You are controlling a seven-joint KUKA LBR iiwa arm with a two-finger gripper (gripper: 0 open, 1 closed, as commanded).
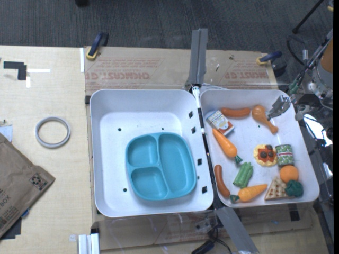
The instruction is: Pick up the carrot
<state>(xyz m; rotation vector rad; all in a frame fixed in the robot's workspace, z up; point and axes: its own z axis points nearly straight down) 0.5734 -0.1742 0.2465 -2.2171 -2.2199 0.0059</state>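
Two carrots lie in the right bin [299, 136]. One carrot [225, 143] lies slanted at the bin's left, its green tip toward the middle. A second carrot [252, 192] rests near the front wall, its green tip pointing left. My gripper [277, 108] hangs over the bin's far right part, just right of a toy drumstick [263, 117]. It is well apart from both carrots, and nothing shows in its grasp.
The right bin also holds two sausages [235, 111] [221, 180], a small carton [220, 120], a green pickle [243, 174], a tart [265, 155], a green can [284, 155], an orange [288, 173], broccoli [294, 188] and a sandwich wedge [275, 190]. The left bin [106, 142] holds a blue divided plate [160, 165].
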